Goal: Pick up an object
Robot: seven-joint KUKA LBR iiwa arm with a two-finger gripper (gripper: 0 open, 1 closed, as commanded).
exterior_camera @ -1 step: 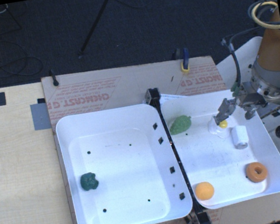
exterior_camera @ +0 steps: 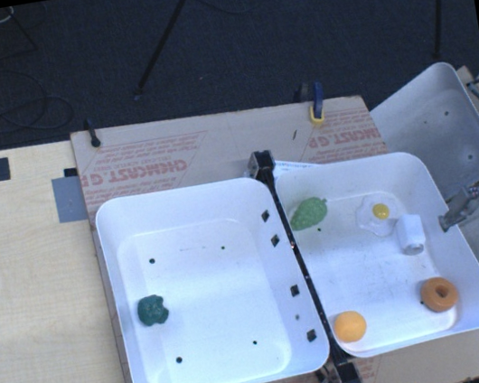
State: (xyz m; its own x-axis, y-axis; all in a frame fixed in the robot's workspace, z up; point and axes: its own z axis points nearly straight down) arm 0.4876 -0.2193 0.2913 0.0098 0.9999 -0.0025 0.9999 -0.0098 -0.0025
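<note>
In the left bin (exterior_camera: pixel 116 219) a dark green broccoli-like piece (exterior_camera: pixel 153 310) lies near the left wall. The right bin (exterior_camera: pixel 454 221) holds several objects. A light green leafy piece (exterior_camera: pixel 308 212) lies near the divider at the back. A fried egg (exterior_camera: pixel 377 212) rests beside a small white cylinder (exterior_camera: pixel 410 233). A brown donut (exterior_camera: pixel 439 294) sits at the front right, and an orange ball (exterior_camera: pixel 350 326) lies at the front left of that bin.
Both bins stand on a cardboard sheet (exterior_camera: pixel 169 157) on the wooden bench (exterior_camera: pixel 30 305). A black clip strip (exterior_camera: pixel 290 260) joins the bins. A grey metal plate (exterior_camera: pixel 432 111) and a small metal clamp (exterior_camera: pixel 464 208) sit by the right bin's right wall.
</note>
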